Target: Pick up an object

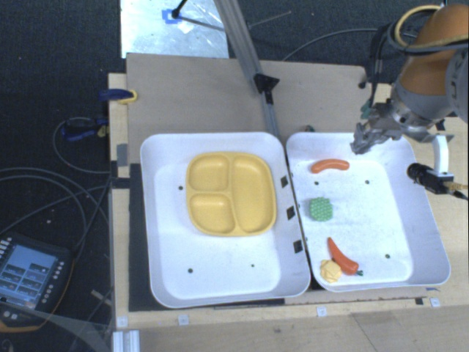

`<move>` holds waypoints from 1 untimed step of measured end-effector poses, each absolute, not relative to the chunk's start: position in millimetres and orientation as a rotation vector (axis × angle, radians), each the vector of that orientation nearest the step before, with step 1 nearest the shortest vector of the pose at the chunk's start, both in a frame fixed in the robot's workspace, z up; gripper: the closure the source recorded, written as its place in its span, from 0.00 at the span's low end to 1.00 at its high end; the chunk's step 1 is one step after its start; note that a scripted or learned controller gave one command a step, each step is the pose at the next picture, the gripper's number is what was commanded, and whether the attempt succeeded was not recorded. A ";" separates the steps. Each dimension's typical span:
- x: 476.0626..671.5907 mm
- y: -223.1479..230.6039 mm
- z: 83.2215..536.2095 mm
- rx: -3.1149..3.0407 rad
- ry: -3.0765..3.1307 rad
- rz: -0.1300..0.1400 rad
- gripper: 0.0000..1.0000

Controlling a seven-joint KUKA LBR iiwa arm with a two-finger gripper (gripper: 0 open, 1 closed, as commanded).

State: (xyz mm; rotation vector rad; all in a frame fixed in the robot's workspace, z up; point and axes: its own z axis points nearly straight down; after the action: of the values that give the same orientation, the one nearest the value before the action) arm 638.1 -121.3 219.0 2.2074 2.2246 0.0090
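Four small toy foods lie in the right bin point(421, 218): an orange sausage point(330, 166), a green knobbly piece point(320, 210), a carrot point(342, 256) and a yellow lump point(330, 270), its shape hard to make out. The hand point(364, 144) hangs at the bin's twelve o'clock rim; its opening cannot be told. The sausage lies near, at the hand's eight o'clock. A yellow divided plate point(229, 193) sits in the left bin point(165, 270).

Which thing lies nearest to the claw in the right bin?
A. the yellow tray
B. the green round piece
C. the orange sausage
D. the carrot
C: the claw hangs over the far edge of the right bin, and the sausage lies just beside it, while the green piece and the carrot are farther toward the near side.
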 end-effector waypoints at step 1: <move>632.4 -128.3 276.4 2.210 2.223 0.008 1.00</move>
State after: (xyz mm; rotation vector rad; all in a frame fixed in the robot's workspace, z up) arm 632.4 -128.3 276.4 2.2095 2.2230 0.0076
